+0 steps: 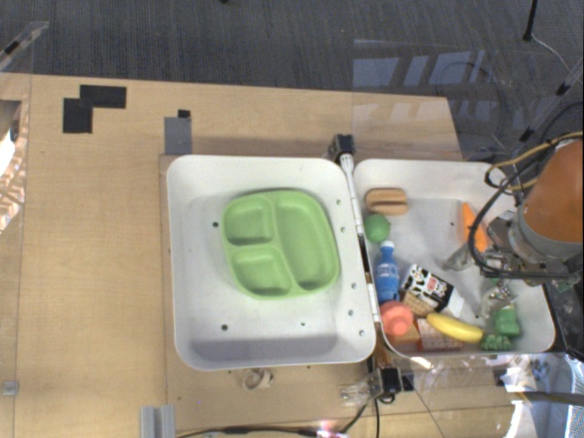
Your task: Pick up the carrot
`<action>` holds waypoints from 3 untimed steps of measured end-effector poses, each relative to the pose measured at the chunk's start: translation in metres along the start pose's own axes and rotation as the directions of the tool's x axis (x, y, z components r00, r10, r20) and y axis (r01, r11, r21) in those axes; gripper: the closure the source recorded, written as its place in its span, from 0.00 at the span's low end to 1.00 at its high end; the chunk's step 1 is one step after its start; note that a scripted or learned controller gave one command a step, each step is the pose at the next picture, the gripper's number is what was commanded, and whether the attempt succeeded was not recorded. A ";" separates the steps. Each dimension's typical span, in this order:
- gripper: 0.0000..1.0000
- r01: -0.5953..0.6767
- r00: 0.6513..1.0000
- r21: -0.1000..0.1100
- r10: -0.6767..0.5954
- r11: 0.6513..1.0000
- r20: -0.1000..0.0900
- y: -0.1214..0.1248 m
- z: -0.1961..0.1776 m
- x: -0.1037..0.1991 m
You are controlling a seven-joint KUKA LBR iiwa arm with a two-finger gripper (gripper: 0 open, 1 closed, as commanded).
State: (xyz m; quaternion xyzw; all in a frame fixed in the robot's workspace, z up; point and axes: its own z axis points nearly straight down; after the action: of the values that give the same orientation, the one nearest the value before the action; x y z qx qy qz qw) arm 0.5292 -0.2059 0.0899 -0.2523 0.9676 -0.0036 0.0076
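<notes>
The end effector [497, 286] hangs low over the right-hand bin [429, 190] at the tip of the arm [552, 213], which comes in from the right with its orange band above the wrist; whether it is spread or pressed together cannot be told from this slanting view, as cables and the wrist body crowd the metal parts there. The carrot [469, 224] lies just up and to the left of the end effector, near the bin's far-right portion, partly hidden by the arm's cabling. Below the end effector sits a green toy [503, 327], and to its lower left a banana [453, 328]. Left of it are a black-and-white carton [426, 287], a blue bottle [387, 272], a green ball [376, 228] and, farther up, a brown bun-like piece [386, 200]. A pink cup [397, 318] rests at lower left. Well to the left, the other bin [196, 336] on the worktop [91, 272] holds a green divided plate [278, 243].
</notes>
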 end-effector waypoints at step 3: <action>1.00 -0.592 0.806 0.001 0.592 0.806 0.011 -0.015 -0.013 -0.087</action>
State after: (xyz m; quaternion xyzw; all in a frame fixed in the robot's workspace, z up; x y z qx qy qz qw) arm 0.6120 -0.1766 0.1040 0.0616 0.9980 -0.0017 0.0137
